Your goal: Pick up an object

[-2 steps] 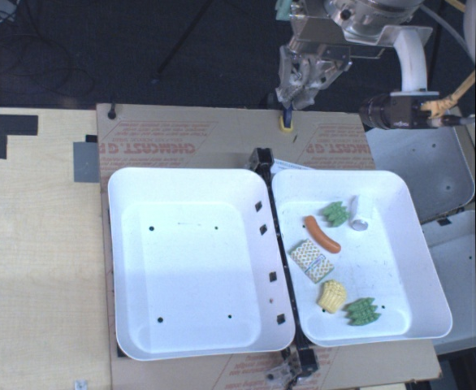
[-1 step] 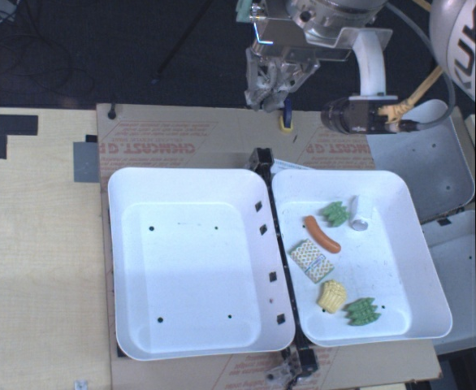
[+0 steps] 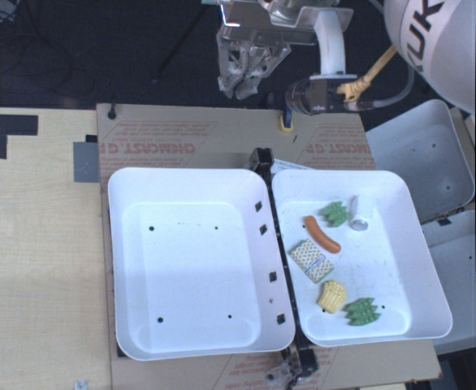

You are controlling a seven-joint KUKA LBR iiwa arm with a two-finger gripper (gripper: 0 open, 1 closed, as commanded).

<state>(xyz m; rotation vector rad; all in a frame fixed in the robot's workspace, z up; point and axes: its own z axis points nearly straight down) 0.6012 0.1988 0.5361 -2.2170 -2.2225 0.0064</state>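
Where the pale wood bench [image 3: 35, 242] meets a dark background, a brown board [image 3: 189, 140] is laid under two white bins. Nothing is seen in the left bin [image 3: 124, 218]. Within the right bin [image 3: 417, 242] lie a sausage [image 3: 322, 233], a checkered block [image 3: 312, 260], corn [image 3: 331, 296], two green pieces [image 3: 333, 213] [image 3: 361, 311] and a grey piece [image 3: 357, 215]. The gripper [image 3: 242, 84] hangs above the board with nothing held; its closure cannot be told.

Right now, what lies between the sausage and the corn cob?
In the camera view, the patterned packet lies between the sausage and the corn cob.
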